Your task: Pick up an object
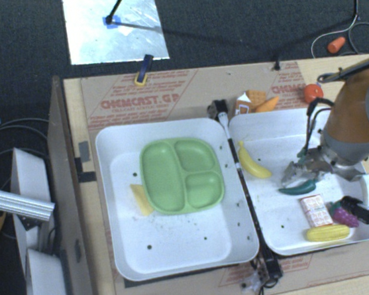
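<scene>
Gripper (299, 175) is low in the right bin (276, 242), tip just over a teal thing (298, 189), likely the target since it sits closest. Finger state: can't tell, the tip is a grey blur against the bin floor. Nothing visibly pinched. Banana (252, 162) lies just left of the tip; box (316, 210), corn (327, 233) and grapes (343, 214) sit just below it, near the front wall, so a straight-down approach has room. Left bin (127, 251) holds a green tray (180, 175) with a yellow wedge (141, 199) at its far side. Bins rest on cardboard (164, 92) on the bench, dark carpet (12, 51) and cables beyond.
</scene>
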